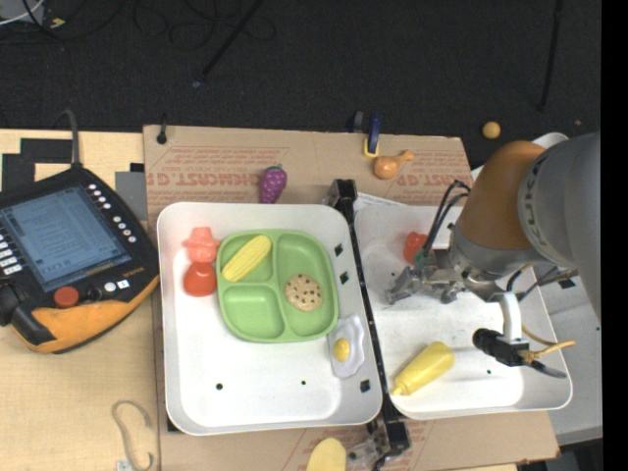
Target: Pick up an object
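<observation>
Yellow and lying loose, the mustard bottle (424,369) rests near the front of the right bin (549,400), tipped on its side with bare floor around it, so we judge it the easiest thing here to take. Just behind it the pincer (412,285) hangs low over the bin's middle, reaching in from the right; we cannot tell how far it is parted, and we see nothing in its grasp. A small red piece (416,244) sits just beyond it, near the far wall. In the left bin (186,400) a green tray (257,314) keeps a corn cob (244,257) and a cookie (304,291) in separate sections, harder to reach. A fried egg (342,347) lies near the divider.
</observation>
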Action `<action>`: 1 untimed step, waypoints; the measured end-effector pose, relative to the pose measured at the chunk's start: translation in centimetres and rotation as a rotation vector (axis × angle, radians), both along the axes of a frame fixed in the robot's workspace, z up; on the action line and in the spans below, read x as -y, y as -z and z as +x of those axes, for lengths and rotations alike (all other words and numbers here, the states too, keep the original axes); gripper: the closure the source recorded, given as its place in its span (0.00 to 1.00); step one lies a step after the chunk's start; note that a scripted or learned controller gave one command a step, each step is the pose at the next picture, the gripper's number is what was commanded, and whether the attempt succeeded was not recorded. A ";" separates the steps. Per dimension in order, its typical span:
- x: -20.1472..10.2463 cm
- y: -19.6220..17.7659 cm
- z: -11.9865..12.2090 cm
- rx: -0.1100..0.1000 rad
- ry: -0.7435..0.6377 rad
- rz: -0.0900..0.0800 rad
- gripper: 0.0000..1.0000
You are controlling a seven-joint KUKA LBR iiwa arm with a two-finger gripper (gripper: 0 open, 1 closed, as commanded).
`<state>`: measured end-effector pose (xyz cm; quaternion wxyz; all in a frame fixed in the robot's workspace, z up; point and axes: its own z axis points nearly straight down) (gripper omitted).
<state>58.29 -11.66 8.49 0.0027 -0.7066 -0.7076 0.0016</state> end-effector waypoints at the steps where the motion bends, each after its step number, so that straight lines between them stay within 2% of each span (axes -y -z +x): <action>1: 0.2 -1.2 0.1 0.002 0.005 0.000 1.00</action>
